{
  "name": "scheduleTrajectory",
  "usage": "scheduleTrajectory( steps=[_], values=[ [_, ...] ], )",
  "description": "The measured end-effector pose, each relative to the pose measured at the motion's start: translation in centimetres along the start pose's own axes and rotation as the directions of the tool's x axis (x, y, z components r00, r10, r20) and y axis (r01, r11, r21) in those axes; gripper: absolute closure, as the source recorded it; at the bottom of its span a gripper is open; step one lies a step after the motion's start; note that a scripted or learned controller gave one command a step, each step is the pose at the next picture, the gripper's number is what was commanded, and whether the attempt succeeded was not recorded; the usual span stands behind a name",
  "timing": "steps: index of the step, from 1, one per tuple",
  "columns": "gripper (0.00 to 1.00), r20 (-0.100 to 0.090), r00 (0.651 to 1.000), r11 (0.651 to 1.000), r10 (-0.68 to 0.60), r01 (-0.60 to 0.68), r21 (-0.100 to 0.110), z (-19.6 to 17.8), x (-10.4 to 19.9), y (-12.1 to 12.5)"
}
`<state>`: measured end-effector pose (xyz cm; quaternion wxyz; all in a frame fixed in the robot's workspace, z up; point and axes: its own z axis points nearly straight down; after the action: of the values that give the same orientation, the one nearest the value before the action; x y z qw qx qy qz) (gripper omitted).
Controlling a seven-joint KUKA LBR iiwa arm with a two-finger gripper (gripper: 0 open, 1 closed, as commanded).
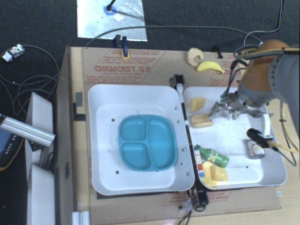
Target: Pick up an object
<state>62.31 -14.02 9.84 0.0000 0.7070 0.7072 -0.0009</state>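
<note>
Camera view, inspector speaking: at the near wall of the right bin [232,137] a yellow block [218,175] lies touching a green bottle [214,157]. Both sit tight in the corner by the wall shared with the left bin [108,107].

Operator: Is there room there?

Inspector: Little. Walls crowd two sides. A small can [254,150] sits near the right wall. The mid-floor is bare and gives the best room for moving.

Operator: And the end effector?

Inspector: The end effector [224,108] hangs low over the far half of the right bin. Whether it is released or clenched cannot be told, and nothing is seen held in it. A tan piece [201,121] lies just beside it toward the shared wall, with a yellow wedge [197,103] close behind that.

Operator: Recommended target?

Inspector: In my judgement, the tan piece. It is nearest and lies flat. Centre over it before descending, and close across its narrow width. Keep off the shared wall and the wedge, which could be nudged.

Operator: Beyond the bin?

Inspector: A banana [210,67] rests on the surface, outside the far wall.
</note>
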Motion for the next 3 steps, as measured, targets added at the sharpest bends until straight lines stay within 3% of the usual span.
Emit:
scheduleTrajectory(
  steps=[1, 2, 3],
  values=[
    [0.00, 0.006, 1.000, 1.000, 0.001, -0.001, -0.014, 0.9, 5.0, -0.2],
    [0.00, 0.011, 1.000, 1.000, -0.001, 0.001, 0.012, 1.1, 4.8, 4.3],
    [0.00, 0.003, 1.000, 1.000, -0.002, 0.002, 0.012, 1.2, 4.4, 4.4]
  ],
)
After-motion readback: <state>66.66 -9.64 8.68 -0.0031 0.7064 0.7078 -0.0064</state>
